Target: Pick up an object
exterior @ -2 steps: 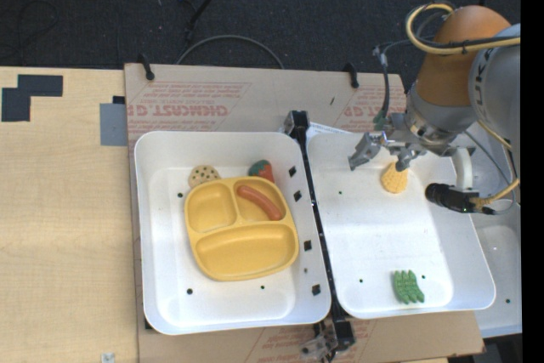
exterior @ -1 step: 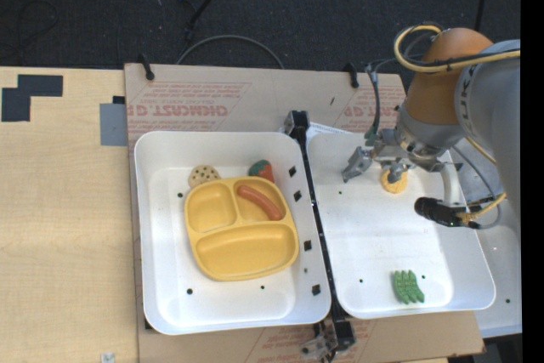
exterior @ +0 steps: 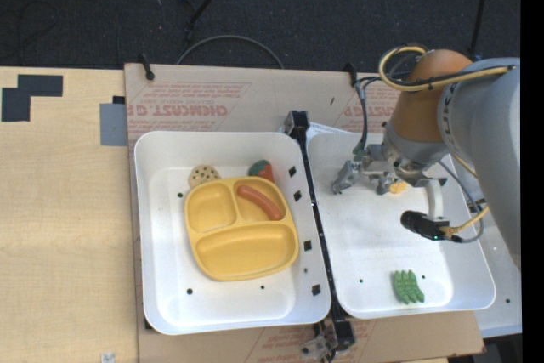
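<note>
My gripper (exterior: 364,180) hangs low over the far left part of the right bin (exterior: 374,268), with the grey arm and its orange band (exterior: 429,102) above it. Its fingers stand open, and nothing shows between them. A small yellow object (exterior: 397,189) lies just to the right of the right finger. A green bean-pod toy (exterior: 408,286) rests near the front of the right bin, well apart from the gripper.
The left bin (exterior: 161,268) holds a yellow divided plate (exterior: 242,255) with a sausage (exterior: 262,200) in its far right compartment. A cookie (exterior: 203,175) and a red-orange vegetable (exterior: 262,170) lie behind the plate. A black divider (exterior: 310,217) separates the bins.
</note>
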You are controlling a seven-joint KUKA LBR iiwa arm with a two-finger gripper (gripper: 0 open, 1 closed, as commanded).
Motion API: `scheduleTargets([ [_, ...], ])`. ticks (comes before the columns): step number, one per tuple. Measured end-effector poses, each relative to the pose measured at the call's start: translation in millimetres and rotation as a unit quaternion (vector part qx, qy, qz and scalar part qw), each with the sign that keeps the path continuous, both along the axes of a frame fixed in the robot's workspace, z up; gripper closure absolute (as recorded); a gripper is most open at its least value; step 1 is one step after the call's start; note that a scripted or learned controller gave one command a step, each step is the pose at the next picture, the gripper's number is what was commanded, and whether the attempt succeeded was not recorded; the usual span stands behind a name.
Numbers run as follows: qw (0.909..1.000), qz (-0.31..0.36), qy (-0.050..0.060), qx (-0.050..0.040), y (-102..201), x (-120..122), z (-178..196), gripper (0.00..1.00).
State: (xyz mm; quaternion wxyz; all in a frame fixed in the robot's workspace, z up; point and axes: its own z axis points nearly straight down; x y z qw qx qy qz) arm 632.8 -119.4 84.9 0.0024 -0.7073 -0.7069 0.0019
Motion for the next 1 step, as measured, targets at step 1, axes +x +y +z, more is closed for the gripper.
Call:
scheduleTargets([
  [1, 1.0000, -0.001, -0.001, -0.0001, -0.6, 0.3, 12.2, 1.00],
])
